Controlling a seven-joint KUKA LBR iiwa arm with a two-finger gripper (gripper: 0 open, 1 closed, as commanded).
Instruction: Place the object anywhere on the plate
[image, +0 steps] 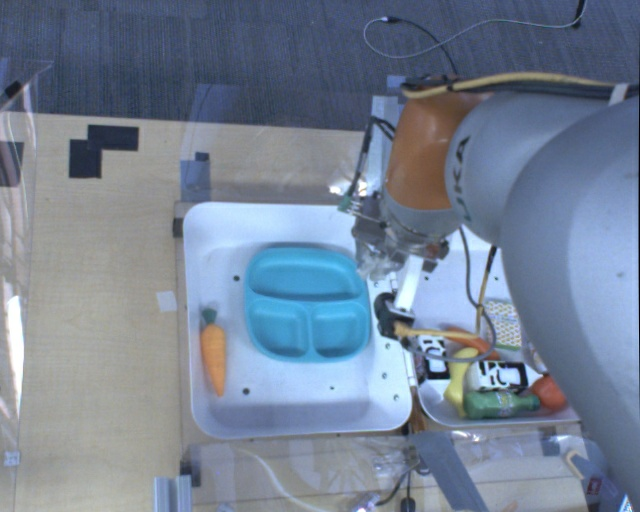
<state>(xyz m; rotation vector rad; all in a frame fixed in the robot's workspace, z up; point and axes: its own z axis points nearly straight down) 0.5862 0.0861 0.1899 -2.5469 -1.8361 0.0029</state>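
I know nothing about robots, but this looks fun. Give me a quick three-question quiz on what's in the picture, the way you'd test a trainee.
1. True or false: the carrot lies on the blue plate.
2. How many compartments does the blue plate have? A) two B) three C) five
3. Fill in: the green bottle lies in the bin on the view's ___ side.

Key
1. False: it lies beside the plate, on the floor of the left-hand bin.
2. B: one wide compartment and two smaller ones.
3. Right: it is in the right-hand bin, among other items.
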